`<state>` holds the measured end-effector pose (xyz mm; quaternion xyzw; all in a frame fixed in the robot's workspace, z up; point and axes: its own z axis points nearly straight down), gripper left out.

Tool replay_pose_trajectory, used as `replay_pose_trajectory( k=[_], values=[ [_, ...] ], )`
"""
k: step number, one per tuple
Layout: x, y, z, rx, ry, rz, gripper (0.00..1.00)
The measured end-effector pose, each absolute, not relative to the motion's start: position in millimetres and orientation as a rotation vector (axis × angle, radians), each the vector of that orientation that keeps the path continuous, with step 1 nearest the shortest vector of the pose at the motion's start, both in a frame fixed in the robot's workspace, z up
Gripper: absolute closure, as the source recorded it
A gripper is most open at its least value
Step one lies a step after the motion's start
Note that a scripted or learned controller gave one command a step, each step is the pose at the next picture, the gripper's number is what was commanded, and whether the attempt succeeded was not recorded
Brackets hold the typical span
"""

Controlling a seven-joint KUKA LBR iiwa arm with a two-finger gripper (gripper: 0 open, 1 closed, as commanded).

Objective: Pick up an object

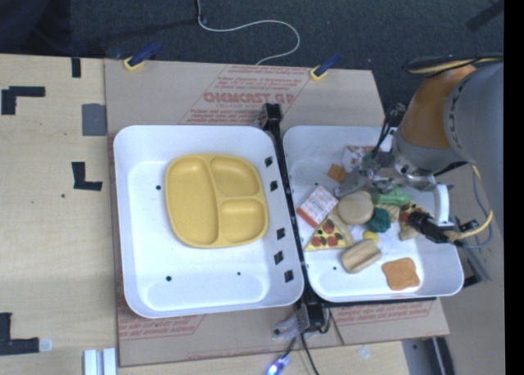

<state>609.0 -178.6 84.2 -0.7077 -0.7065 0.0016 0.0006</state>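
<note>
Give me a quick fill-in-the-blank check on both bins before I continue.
1. The yellow divided plate lies in the ____ bin of the view.
2. The pizza slice lies in the ____ bin.
3. The plate has ____ compartments.
4. The tool hangs over the ____ bin.

Missing words: left; right; three; right
</note>
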Motion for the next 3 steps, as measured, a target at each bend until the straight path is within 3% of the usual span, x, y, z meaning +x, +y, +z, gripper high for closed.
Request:
replay_pose_trajectory(
  k=[1,2,3],
  values=[
    [660.9,-146,80,-2.209,-2.197,0.041,0.0],
    [659.7,-147,89,-2.21,-2.195,0.044,1.0],
    [639.7,-60,190,-2.215,-2.233,-0.014,1.0]
  ],
)
